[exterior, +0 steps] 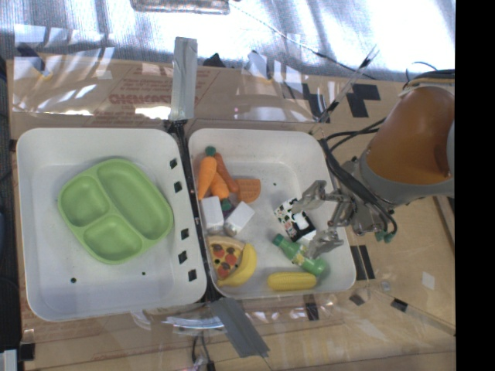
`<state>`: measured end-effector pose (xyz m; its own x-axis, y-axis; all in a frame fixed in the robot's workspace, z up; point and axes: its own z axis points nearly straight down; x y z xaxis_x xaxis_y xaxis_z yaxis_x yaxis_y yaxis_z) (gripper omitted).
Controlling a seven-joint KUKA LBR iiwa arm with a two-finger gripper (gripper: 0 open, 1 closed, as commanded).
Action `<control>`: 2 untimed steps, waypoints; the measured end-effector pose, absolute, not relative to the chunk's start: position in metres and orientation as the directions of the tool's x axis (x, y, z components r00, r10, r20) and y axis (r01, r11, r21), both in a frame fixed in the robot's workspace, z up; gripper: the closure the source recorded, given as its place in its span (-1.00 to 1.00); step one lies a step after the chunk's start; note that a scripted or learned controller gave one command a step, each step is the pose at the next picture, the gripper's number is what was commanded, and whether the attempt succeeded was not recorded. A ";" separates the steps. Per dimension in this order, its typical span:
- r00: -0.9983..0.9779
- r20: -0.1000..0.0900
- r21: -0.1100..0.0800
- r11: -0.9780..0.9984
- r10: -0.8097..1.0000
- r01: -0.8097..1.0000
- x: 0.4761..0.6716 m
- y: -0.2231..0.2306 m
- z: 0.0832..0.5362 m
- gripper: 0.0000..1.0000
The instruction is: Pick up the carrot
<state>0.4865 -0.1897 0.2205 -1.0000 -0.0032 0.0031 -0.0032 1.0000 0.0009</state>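
The arm (410, 141) is cut off at the right edge, so just its orange band and grey wrist show. Cables crowd the wrist and blur its outline. The gripper (319, 216) hangs over the right side of the right bin (267, 139), fingers (313, 192) spread open with nothing between them. Its near finger lies over a green bottle (303, 258), hiding part of it, and a black-and-white cow toy (292, 218) sits just left of the fingers. The small pieces at the bin's left wall overlap and are hard to separate.

The carrot (206, 174) lies at the far left of the right bin, against the wall shared with the left bin (39, 207). It is orange, tapered, with a dark green top pointing far. Another orange piece (246, 188) touches it on the right. Near of it sit white blocks (224, 215), then a pizza slice (225, 255) on a banana (246, 267), and a corn cob (291, 281). A green divided plate (114, 209) rests in the left bin.
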 end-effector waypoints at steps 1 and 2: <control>-1.000 0.004 0.001 1.000 -0.010 -0.010 0.488 -0.188 0.230 1.00; -1.000 0.004 0.001 1.000 -0.011 -0.011 0.488 -0.188 0.230 -1.00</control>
